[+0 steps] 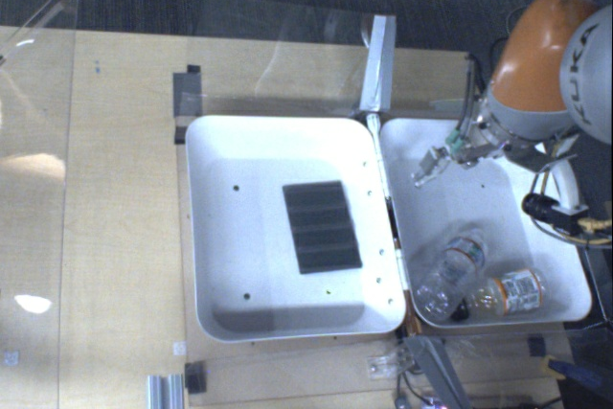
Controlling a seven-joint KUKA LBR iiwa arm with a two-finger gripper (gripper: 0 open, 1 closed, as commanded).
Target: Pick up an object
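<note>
My gripper hangs over the back left part of the right bin, pointing down and to the left, with nothing visibly in it. Toward that bin's front lie a clear plastic bottle and, to its right, a small bottle with a striped label; both are on their sides and well in front of the gripper. A black ribbed rectangular pad lies flat in the middle of the left bin.
The grey arm with its orange band comes in from the upper right. A clear upright divider stands behind the gap between the bins. Cables hang by the right bin's right rim.
</note>
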